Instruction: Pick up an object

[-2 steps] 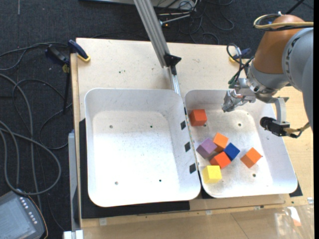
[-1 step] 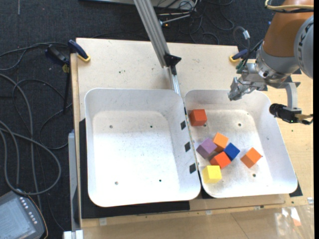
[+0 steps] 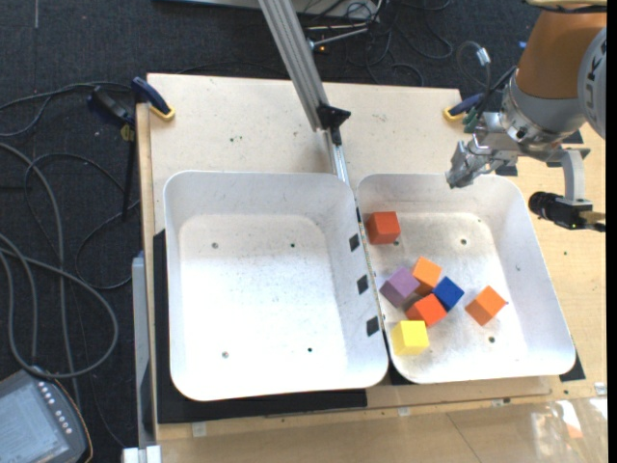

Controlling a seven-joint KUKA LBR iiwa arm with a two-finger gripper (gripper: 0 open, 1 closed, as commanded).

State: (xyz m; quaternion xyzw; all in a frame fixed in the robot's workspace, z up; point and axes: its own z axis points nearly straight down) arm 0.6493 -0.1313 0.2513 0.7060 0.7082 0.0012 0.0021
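The worktop (image 3: 251,123) is a pale board that carries two shallow white bins side by side. The left bin (image 3: 183,258) takes up its left and middle part, and the right bin (image 3: 540,287) sits against it toward the worktop's right edge. The grey arm (image 3: 564,46), with its orange band, reaches in over the worktop's far right corner. Its claw (image 3: 465,172) hangs just above the far rim of the right bin, apart from every block; whether it is open or closed cannot be told, and nothing shows in its grip. All the blocks lie in the right bin. A red-orange block (image 3: 384,227) sits alone near the bin's left wall, toward its far side. Nearer the middle is a tight cluster: a purple block (image 3: 399,286), an orange block (image 3: 427,273), a blue block (image 3: 448,292) and a red block (image 3: 426,309), touching one another. A yellow block (image 3: 411,337) lies just beside the cluster on its near side, and another orange block (image 3: 486,304) lies a little apart to the right.
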